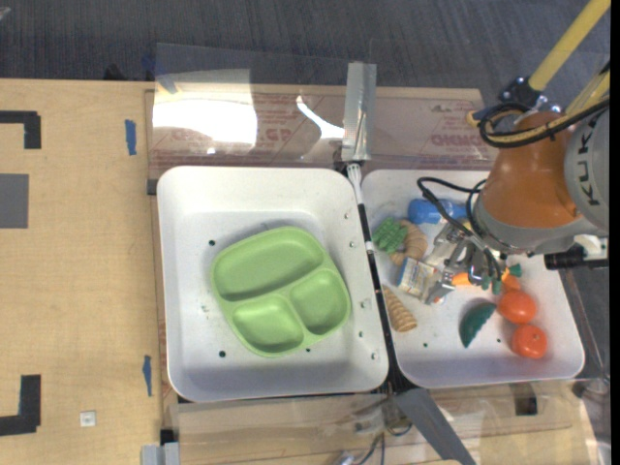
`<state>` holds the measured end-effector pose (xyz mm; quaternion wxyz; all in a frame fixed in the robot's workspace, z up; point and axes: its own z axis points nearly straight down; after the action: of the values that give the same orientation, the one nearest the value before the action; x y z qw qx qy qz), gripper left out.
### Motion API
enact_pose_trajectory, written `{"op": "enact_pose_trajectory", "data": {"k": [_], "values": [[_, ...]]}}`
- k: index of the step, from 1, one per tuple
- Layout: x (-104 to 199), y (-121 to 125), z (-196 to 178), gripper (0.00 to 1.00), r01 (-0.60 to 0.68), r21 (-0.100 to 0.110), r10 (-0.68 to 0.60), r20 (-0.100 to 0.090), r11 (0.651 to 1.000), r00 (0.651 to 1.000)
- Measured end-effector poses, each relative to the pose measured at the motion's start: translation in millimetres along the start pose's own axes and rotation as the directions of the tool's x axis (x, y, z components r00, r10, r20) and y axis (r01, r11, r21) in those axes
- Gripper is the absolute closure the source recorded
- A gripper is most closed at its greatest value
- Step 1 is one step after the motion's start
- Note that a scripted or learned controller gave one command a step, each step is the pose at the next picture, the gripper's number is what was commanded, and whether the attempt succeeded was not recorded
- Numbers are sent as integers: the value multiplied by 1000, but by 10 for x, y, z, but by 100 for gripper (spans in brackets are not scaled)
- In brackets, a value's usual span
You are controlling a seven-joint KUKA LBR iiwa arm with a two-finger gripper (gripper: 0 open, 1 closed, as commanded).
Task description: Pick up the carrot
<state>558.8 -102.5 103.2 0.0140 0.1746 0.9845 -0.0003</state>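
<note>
The carrot [481, 278] is a small orange piece with a green tuft, lying in the right bin [562, 361] near its middle. The arm partly covers it, so little of it shows. My gripper [451, 263] hangs low over the same bin, its metal end just left of the carrot and close to it. Whether it touches the carrot I cannot tell.
Two round orange-red fruits [517, 307] [529, 341] and a dark green piece [475, 324] lie right and in front of the carrot. A blue toy [423, 211], a green leafy toy [392, 232], a ridged tan cone [399, 309] and a pale packet [418, 278] crowd the bin's left. The left bin [184, 211] holds a green divided plate [242, 269].
</note>
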Motion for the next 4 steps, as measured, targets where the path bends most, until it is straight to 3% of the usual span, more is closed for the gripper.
{"op": "enact_pose_trajectory", "data": {"k": [1, 2, 3, 4], "values": [[521, 391, -866, 100, 103, -2, -103, -16, 995, 995], [858, 322, -1394, 100, 76, 0, -76, -19, 997, 997], [864, 322, -1380, 0, 77, 1, -77, -22, 997, 997], [211, -172, -760, 0, -160, 8, 160, -23, 987, 987]]}}
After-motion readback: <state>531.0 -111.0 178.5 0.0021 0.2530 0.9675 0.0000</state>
